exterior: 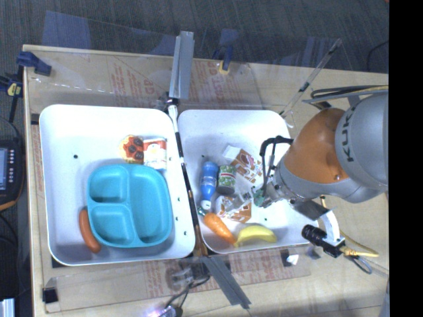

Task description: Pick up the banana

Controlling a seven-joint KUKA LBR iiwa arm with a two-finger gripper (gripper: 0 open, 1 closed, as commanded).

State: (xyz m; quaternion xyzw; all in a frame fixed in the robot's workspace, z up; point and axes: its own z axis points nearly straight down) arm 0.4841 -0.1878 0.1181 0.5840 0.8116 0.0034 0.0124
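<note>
The banana (256, 234) lies flat in the near part of the right bin (198, 125), close to its near wall, just right of a carrot (217, 226). The arm (344, 157) reaches in from the right, and its claw (260, 197) sits low over the middle of that bin, a little beyond the banana and apart from it; whether it is apart or together I cannot tell, as the wrist hides it. Left of the claw are a blue bottle (209, 179) and some snack packets (241, 167). In the left bin (59, 177) a blue divided tray (129, 205) lies with a sausage (88, 230) at its left near edge and a printed packet (144, 150) beyond it. The bench (99, 78) carries both bins.
</note>
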